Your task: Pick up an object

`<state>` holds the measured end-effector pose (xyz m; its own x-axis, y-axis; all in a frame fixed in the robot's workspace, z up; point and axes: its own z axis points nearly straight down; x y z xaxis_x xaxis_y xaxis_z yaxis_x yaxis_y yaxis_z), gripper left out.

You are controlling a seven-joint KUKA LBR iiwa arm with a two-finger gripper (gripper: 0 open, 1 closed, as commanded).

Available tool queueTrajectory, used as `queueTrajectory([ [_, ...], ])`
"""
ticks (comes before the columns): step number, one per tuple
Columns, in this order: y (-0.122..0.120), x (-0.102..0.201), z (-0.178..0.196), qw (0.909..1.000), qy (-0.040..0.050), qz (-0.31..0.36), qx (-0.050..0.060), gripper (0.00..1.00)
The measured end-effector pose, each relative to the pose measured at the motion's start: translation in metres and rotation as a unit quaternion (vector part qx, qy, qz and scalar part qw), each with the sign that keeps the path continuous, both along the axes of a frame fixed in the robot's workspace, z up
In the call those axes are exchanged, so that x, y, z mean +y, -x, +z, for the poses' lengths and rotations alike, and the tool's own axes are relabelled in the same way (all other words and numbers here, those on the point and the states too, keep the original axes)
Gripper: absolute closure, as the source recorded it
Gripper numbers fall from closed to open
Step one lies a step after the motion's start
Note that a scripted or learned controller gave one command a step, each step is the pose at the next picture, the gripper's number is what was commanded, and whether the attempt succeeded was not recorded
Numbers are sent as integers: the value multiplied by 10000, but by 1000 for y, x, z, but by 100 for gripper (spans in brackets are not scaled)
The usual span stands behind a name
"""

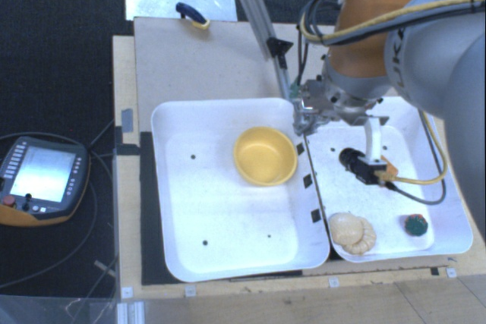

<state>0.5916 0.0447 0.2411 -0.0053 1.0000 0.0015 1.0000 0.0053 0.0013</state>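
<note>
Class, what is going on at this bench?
A grey robot arm has its gripper near the far end of the divide between two white bins. Nothing looks lifted yet: a yellow bowl sits in the left bin, and a pale ridged object and a small dark green item lie in the right bin.

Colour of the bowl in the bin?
The bowl is plain yellow; it shows best in the camera view.

Control pad (42, 180) w/ lit screen sits on dark mat (61, 34), left of bench (121, 80). Blue & yellow clamp (192, 14) lies at far edge of cardboard sheet (205, 64). Slanted metal pole (254, 4) crosses nearby.
</note>
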Motion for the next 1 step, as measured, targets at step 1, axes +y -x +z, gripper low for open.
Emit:
queueTrajectory([
  [1, 21, 55, -13, 10000, 1, -1, 8, 100],
])
